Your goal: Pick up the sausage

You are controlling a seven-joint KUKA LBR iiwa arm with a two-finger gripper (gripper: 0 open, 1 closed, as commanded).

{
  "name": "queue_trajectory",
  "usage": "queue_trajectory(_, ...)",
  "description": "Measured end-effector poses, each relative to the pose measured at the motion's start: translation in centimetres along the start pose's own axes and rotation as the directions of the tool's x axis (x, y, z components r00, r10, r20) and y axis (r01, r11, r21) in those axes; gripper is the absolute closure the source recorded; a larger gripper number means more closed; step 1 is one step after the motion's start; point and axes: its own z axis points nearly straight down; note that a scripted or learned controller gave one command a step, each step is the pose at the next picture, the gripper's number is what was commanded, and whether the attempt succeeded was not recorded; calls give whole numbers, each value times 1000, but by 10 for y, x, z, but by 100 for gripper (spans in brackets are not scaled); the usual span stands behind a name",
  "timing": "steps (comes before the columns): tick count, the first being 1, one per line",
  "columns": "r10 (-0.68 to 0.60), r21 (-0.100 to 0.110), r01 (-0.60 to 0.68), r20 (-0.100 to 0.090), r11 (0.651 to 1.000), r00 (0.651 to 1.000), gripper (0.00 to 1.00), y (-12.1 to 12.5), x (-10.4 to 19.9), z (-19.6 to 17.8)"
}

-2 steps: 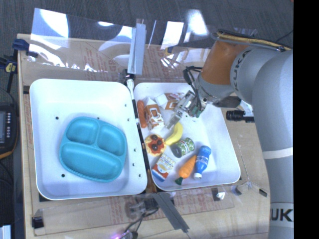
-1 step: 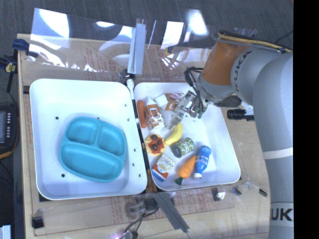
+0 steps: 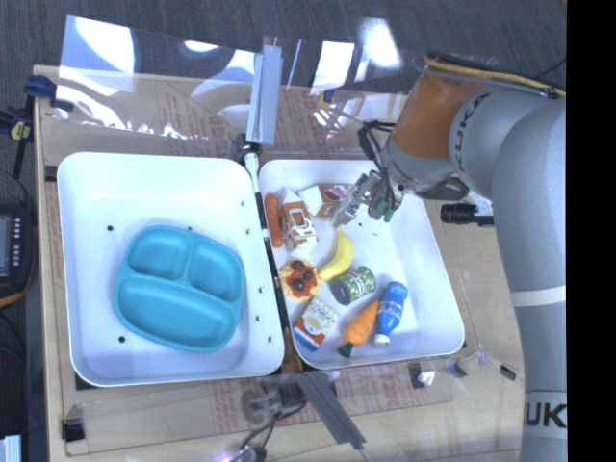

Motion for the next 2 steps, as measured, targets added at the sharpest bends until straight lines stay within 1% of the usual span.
queue_trajectory(1, -1, 9, 1, -26, 1000, 1000, 0, -2, 4, 2)
queue_trajectory(2, -98, 10, 99, -20, 995, 995, 0, -7, 2, 12)
